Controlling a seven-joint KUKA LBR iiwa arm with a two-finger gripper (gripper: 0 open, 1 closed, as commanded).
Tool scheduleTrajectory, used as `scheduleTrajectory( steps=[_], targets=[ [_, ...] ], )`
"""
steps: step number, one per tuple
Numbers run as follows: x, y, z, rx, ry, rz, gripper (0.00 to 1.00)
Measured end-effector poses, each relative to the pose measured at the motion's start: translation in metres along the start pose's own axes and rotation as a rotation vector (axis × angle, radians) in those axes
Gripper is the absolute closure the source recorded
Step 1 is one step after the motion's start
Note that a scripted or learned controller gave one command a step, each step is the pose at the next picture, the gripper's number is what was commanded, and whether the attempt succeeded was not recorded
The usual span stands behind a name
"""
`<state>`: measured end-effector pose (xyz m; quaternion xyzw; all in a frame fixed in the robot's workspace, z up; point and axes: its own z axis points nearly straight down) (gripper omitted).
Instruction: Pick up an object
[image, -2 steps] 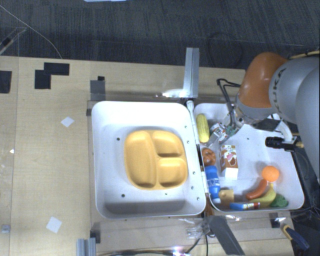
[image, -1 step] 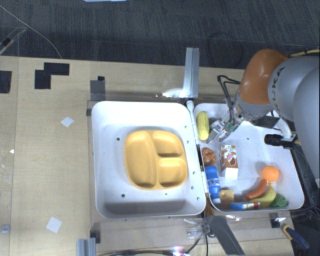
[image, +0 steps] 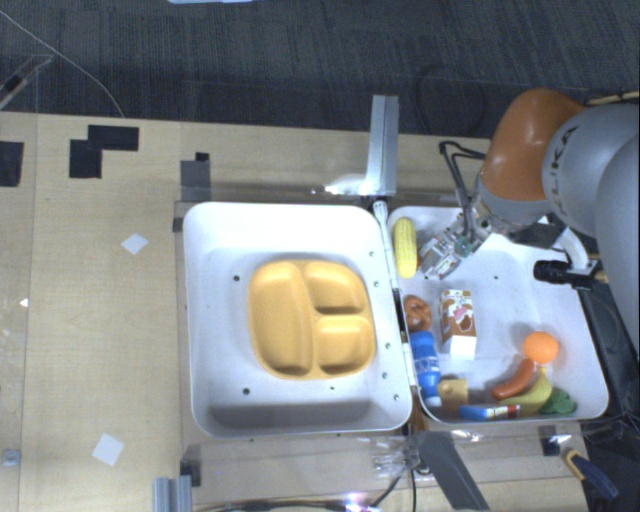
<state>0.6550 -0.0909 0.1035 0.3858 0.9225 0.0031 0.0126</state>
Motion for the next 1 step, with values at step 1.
scheduleTrajectory(
  steps=[1],
  targets=[
    [0.0365,0.0168,-0.0865,0.008,0.011,0.388,1.0]
  ],
)
